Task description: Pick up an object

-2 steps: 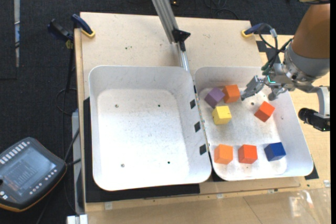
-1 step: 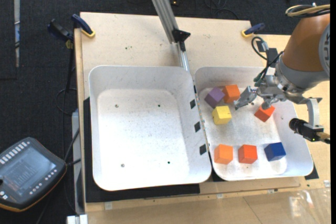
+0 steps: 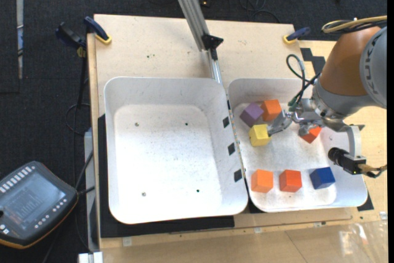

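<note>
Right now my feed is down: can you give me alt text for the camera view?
The grey and orange arm's gripper is low in the right white bin, beside a yellow cube, purple cube and orange cube. A small red block lies under the wrist; two more orange cubes and a blue cube line the near edge.
</note>
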You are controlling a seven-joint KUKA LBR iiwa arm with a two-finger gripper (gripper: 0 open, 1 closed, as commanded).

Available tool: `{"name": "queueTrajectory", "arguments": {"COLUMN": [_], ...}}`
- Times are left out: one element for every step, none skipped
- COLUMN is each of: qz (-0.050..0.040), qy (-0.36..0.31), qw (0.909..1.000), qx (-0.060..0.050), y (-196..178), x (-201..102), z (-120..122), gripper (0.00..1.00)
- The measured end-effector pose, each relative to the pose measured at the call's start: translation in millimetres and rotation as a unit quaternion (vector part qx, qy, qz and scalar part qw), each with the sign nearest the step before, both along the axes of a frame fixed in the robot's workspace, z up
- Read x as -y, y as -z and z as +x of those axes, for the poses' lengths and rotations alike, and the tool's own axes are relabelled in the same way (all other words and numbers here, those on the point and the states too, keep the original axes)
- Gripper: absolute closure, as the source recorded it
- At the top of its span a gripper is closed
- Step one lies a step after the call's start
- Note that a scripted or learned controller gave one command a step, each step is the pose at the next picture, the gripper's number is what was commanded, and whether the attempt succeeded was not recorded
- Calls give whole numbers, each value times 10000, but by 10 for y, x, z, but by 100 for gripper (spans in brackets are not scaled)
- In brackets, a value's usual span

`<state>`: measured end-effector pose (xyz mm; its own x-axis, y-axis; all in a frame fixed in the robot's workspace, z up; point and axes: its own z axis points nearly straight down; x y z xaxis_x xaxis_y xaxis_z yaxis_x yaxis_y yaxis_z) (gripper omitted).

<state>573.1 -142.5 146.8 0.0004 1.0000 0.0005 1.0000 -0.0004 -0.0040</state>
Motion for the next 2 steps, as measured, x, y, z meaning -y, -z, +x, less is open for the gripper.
{"name": "queueTrajectory", "arguments": {"qz": [-25, -20], "qy": [-9, -4], "qw": [9999, 9999], "qx": [126, 149], "y": [264, 161], "x": [9, 3], "z": [65, 80], "gripper": [0, 100]}}
